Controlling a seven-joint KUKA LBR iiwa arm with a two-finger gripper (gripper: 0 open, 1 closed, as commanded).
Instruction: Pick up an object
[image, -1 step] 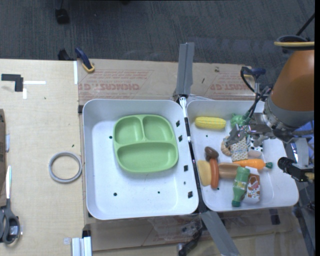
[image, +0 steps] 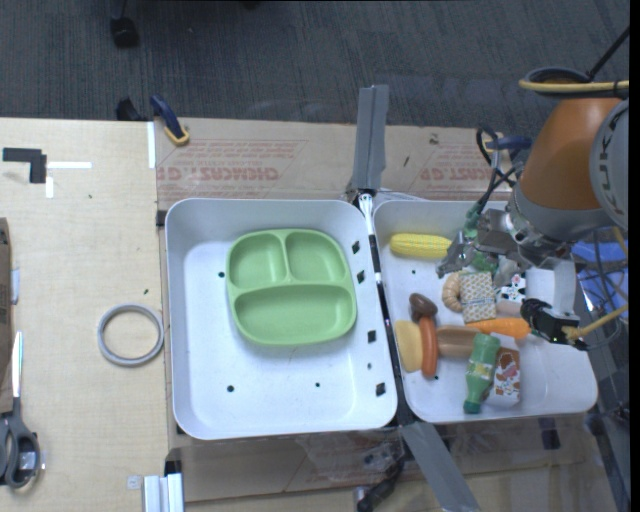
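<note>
bench (image: 80, 260) lying under grey carpet (image: 300, 45) | tape ring (image: 130, 334) sitting left of tray | one green tray (image: 291, 286) lying in left bin (image: 190, 330) | two bins | right bin (image: 560, 385) holding corn (image: 420, 244), bottle (image: 480, 373), carrot (image: 497, 327), other toys right of tray | gripper (image: 478, 252) hovering by corn, finger state: cannot tell

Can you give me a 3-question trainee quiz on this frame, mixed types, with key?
1. True or false: the green plate lies in the left bin.
2. Which item lies nearest the right bin's far wall? A) corn B) green bottle C) carrot
3. Fill in: on the bench left of the bins lies a tape ____.

Key: 1 true; 2 A; 3 ring.
</note>
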